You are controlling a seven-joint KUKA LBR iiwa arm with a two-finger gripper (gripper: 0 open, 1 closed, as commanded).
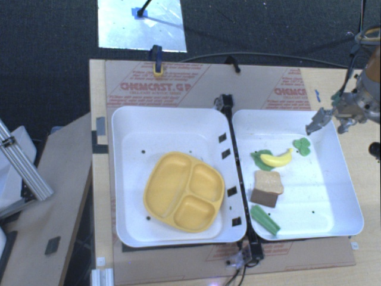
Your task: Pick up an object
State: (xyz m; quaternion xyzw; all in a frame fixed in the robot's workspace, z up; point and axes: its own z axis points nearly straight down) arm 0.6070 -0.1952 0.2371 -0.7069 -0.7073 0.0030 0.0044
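In the right bin point(333, 177) lie a yellow banana point(278, 158) on a green leafy piece point(260, 158), a small green broccoli-like piece point(302, 146), a slice of toast on a brown block point(267, 187), and a green cucumber-like stick point(265, 220). My gripper point(329, 123) hangs above the bin's far right rim, up and to the right of the broccoli piece. Its two fingers point(316, 123) are spread with nothing between them.
The left bin point(128, 159) holds a yellow divided plate point(184, 190). Black clips run along the divider between the bins point(231, 159). A cable arcs over the cardboard behind the bins. A metal sheet point(141, 16) lies on the dark floor beyond.
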